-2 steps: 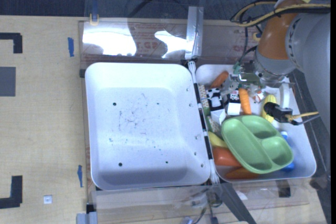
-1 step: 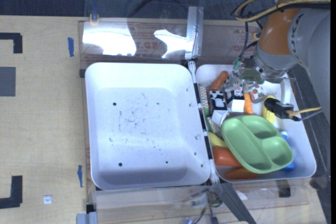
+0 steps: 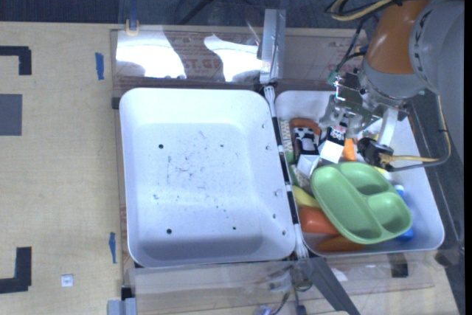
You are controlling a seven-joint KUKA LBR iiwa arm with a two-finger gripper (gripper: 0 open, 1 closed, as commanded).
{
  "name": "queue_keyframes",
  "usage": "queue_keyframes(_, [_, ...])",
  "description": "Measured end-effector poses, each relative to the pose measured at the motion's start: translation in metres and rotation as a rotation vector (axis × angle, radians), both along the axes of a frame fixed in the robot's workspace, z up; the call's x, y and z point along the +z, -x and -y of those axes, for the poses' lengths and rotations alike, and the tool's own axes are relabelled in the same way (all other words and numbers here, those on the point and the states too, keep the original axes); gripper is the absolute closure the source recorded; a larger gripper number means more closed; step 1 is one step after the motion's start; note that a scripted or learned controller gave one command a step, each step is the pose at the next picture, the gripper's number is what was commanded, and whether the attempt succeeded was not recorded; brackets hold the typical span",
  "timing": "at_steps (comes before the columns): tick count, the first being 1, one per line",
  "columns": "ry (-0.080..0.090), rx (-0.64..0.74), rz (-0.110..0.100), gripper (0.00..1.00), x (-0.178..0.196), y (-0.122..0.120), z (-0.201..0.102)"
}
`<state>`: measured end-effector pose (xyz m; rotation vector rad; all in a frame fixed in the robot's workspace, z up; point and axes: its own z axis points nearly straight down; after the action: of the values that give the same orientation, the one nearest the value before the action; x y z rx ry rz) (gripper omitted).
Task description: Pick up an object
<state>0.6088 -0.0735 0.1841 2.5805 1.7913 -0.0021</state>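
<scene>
The right bin (image 3: 430, 204) holds a pile of objects. A green two-compartment dish (image 3: 361, 201) lies tilted on top at the front. Under it show a red-orange piece (image 3: 318, 220), a yellow piece (image 3: 302, 195) and a blue piece (image 3: 401, 192). Further back lie a brown item (image 3: 304, 125), a black-and-white patterned item (image 3: 304, 138), a white block (image 3: 330, 151) and a small orange item (image 3: 349, 152). My gripper (image 3: 339, 129) hangs low over the back of this bin, right above the white block and the orange item. Whether it touches them is unclear.
The left bin (image 3: 199, 166) sits beside the right one, with a narrow rim between them. A clear plastic wall and a metal post (image 3: 271, 48) stand behind the bins. Yellow and black cables (image 3: 413, 158) loop from the wrist over the right bin's right side.
</scene>
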Motion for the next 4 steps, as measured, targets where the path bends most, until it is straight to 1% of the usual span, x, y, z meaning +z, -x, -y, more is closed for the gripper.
queue_keyframes(1, [0.0, 0.0, 0.0, 0.0, 0.0, 0.0, 0.0])
queue_keyframes(2, [0.001, 0.139, 0.003, 0.0, -0.051, -0.027, 0.059])
queue_keyframes(3, [0.001, 0.152, 0.003, 0.0, -0.055, -0.059, 0.041])
queue_keyframes(4, [-0.001, 0.461, 0.001, 0.0, -0.07, -0.058, 0.067])
